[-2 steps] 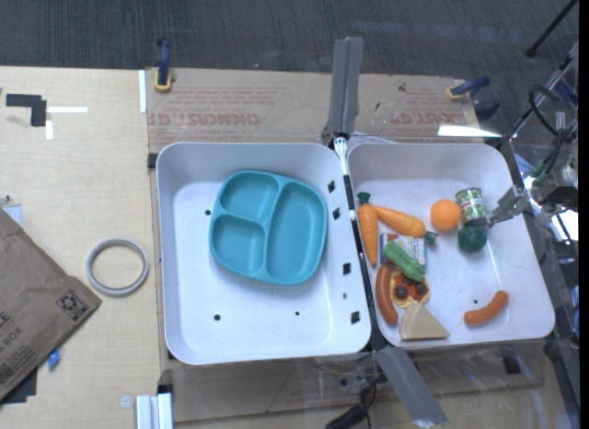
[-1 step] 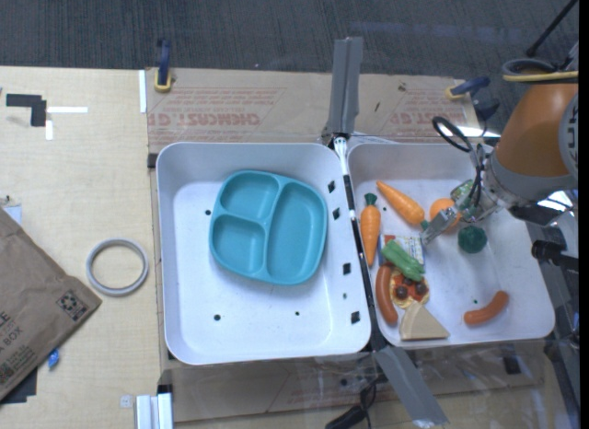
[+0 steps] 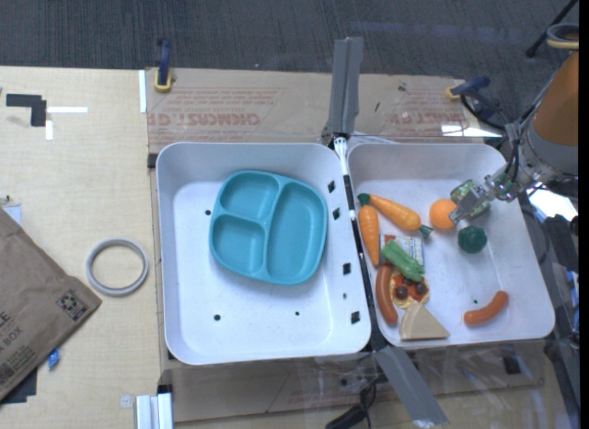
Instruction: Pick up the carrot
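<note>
Noted two shallow white bins side by side on the bench: left bin (image 3: 175, 261), right bin (image 3: 515, 326). Found the left bin holding a teal divided plate (image 3: 270, 226), three compartments, lying flat near the bin's middle.

Located the carrot (image 3: 396, 213) in the right bin, upper left part, lying on a slant with its green end toward the divider between the bins. Logged a second orange tapered piece (image 3: 369, 234) just beside it, running along the divider, nearly touching the carrot's green end. Could not tell whether the two actually touched.

Spotted the gripper (image 3: 474, 199) low over the right bin's upper right part, reached in from the right under the grey arm (image 3: 552, 114) with its orange band. Sat well apart from the carrot, with a small orange fruit (image 3: 443, 214) between them and just beside the gripper. Recorded a dark green round item (image 3: 472, 238) just below the gripper. Could not tell the gripper's state, spread or pressed together, at this angle; made out nothing clearly pinched in it.

Listed the rest of the right bin: a green vegetable piece (image 3: 402, 259) below the carrot, a red sausage (image 3: 385, 294) next to a pizza slice (image 3: 416, 307) near the front wall, and another sausage (image 3: 486, 307) toward the front right.

Observed a tape ring (image 3: 117, 265) on the bench left of the bins and a cardboard box (image 3: 32, 317) at the lower left edge.
</note>
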Available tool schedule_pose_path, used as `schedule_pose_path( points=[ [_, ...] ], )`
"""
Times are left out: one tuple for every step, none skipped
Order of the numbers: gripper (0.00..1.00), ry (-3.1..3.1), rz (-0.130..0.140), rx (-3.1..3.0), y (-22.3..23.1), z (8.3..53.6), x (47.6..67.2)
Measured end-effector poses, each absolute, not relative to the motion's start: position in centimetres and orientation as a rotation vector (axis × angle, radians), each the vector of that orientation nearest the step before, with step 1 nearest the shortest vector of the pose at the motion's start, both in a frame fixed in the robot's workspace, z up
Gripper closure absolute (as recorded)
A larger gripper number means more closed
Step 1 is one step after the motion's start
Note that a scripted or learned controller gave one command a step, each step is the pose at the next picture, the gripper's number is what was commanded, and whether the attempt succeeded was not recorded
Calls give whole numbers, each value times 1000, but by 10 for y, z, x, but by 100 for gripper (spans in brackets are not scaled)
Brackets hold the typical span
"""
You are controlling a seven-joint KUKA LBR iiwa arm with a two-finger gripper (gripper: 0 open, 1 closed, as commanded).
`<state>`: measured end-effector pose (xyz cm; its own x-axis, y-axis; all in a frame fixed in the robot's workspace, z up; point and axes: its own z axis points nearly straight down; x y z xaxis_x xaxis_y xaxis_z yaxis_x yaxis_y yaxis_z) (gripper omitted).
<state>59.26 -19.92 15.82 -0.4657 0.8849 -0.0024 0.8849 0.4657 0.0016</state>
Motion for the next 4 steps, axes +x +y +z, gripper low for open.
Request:
schedule_pose_path(
  points=[
    [0,2785,-1,1445,-215,121,606],
    [0,2850,0,1317,-165,92,606],
    [100,2845,1,1320,-166,102,607],
    [100,2763,0,1491,-106,188,602]
  ],
)
